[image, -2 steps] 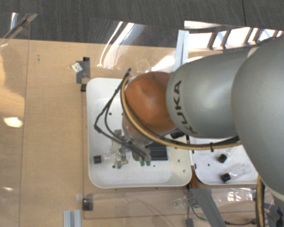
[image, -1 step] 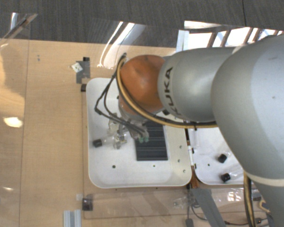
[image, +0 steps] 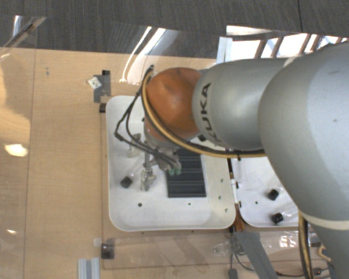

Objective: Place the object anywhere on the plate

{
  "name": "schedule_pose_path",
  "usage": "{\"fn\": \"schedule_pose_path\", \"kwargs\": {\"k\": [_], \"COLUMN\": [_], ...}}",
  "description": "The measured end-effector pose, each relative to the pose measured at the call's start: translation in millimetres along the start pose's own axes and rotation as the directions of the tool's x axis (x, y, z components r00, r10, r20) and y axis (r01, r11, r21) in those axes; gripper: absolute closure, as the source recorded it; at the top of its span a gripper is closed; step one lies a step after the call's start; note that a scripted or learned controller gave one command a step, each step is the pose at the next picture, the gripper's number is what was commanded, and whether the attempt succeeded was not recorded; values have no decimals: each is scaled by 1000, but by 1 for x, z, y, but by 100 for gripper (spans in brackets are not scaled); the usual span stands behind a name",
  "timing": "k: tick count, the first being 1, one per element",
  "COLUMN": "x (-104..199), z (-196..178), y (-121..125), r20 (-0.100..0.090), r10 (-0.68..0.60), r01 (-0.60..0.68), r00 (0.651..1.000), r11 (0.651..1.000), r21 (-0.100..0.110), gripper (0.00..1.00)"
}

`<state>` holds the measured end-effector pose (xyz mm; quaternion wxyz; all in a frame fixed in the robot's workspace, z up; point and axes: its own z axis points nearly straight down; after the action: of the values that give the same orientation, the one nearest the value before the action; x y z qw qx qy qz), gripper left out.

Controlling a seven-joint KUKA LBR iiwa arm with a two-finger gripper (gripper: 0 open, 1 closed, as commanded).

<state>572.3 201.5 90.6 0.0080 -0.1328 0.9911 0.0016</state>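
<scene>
Two shallow white bins sit side by side on the light wooden table (image: 52,185) — the left bin (image: 122,214) and the right bin (image: 253,211), rims nearly touching. Two small black pieces (image: 273,195) lie well inside the right bin. A black bracket (image: 103,86) stands at the left bin's far corner — another bracket (image: 107,250) near its front.

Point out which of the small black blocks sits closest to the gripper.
The small black block in the left bin, just left of the gripper. The other two blocks lie in the right bin.
</scene>
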Motion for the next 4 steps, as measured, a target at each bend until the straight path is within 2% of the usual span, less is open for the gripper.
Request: {"fn": "schedule_pose_path", "kwargs": {"k": [1, 2, 3, 4], "x": [-49, -53, 35, 64], "z": [2, -13, -1, -3], "y": [14, 16, 45, 4], "r20": [-5, 11, -2, 10], "r10": [380, 380, 482, -72], "r01": [-380, -380, -482, 72], "r00": [925, 925, 876, 997], "r11": [925, 925, 876, 997], "r21": [13, -1, 0, -4], "gripper": [0, 100, 100, 100]}}
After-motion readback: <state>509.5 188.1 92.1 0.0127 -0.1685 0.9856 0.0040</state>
